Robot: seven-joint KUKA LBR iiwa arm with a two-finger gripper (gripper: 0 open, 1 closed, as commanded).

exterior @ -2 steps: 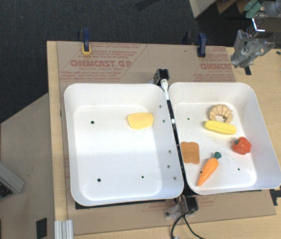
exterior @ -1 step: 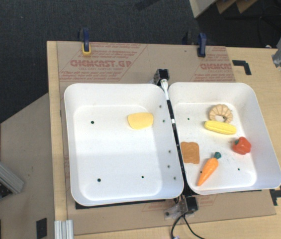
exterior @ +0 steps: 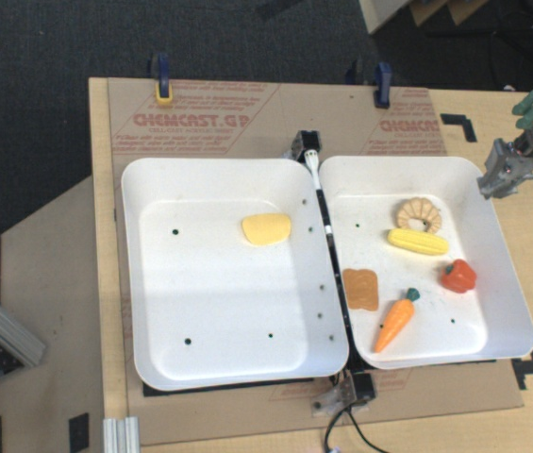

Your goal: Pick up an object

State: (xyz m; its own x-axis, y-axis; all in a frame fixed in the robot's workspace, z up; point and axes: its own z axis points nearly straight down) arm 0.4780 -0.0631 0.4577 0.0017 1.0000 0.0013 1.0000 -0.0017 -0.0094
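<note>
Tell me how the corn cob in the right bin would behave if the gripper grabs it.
The corn cob looks like rigid, glossy plastic, so probably light, stiff and somewhat slippery. Its rounded, elongated shape may roll if nudged sideways. It touches the ring-shaped pastry, so closing fingers could bump that.

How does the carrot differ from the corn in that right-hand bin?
The carrot is orange with a small green top, while the corn is yellow all over. The carrot tapers to a point, but the corn is blunt at both ends. The carrot lies slanted near the bin's front, and the corn lies almost level further back, against a tan ring-shaped pastry. Both are small toy foods lying flat in the right bin.
</note>
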